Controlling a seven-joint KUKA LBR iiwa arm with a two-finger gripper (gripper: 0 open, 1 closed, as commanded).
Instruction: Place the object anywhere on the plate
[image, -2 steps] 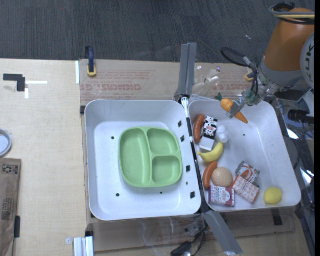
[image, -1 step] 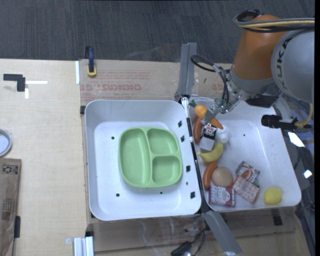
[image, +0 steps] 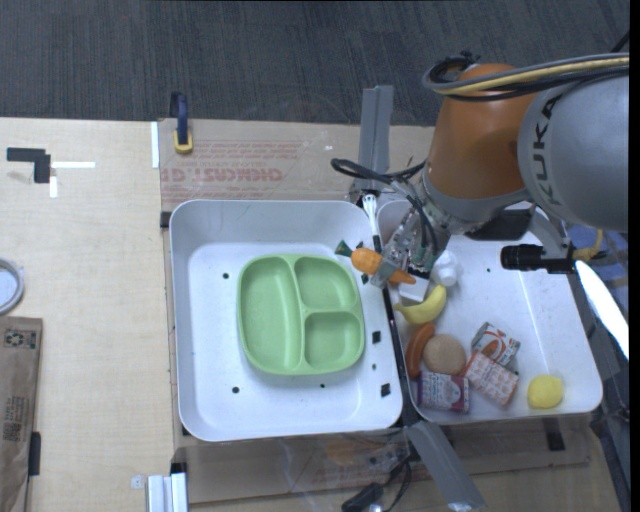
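Looking down from the camera view: carrot (image: 372, 262) lifted out of the right bin (image: 575, 395) and hanging at the divide between the bins, just off the upper right corner of the green plate (image: 300, 314). Clamped in the pincer (image: 390, 265), apparently, orange body poking out leftward between the fingers. Pick seemingly done; carry over the left bin (image: 200, 330) and release onto the plate not yet done. Small, orange, tapered, with a green tip, toy-like.
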